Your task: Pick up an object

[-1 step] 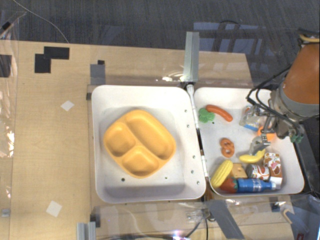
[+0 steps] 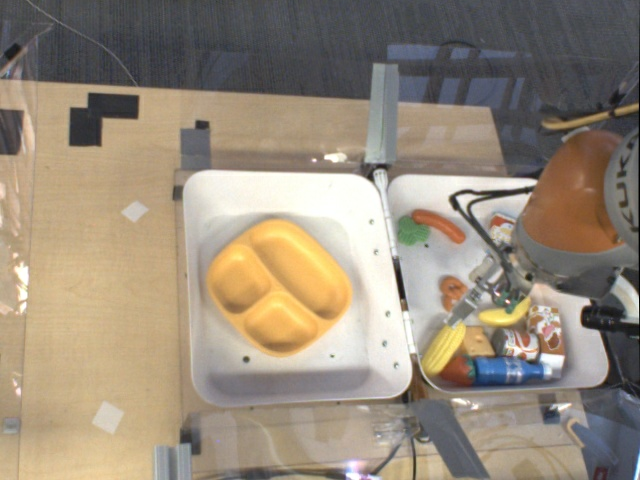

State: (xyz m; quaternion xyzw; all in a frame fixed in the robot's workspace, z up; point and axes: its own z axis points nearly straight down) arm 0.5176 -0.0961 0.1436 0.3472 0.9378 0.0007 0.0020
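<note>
The wooden bench (image 2: pixel 100 298) carries two shallow white bins side by side, and the right bin (image 2: pixel 590 368) serves here as the landmark. Touching its left wall is the left bin (image 2: pixel 200 368), in which a yellow divided tray (image 2: pixel 279 285) lies tilted near the middle. The grey arm (image 2: pixel 575 208), with its orange band, reaches over the right bin's far right part, and its gripper (image 2: pixel 487 290) hangs low over the bin's middle; whether the fingers are spread or closed cannot be told, and nothing can be seen between them.

Along the right bin's near wall lies a blue bottle (image 2: pixel 510 372). At its near left corner leans a corn cob (image 2: pixel 443 346), just beside the gripper's tip. A banana (image 2: pixel 505 315) lies in the bin's middle, just under the gripper. A can with a red and white label (image 2: pixel 522 344) sits between the banana and the bottle. A sausage (image 2: pixel 438 225) lies toward the bin's far left. A green toy (image 2: pixel 412 232) sits just left of it by the left wall. A small orange piece (image 2: pixel 454 290) lies near the bin's centre, left of the gripper.
</note>
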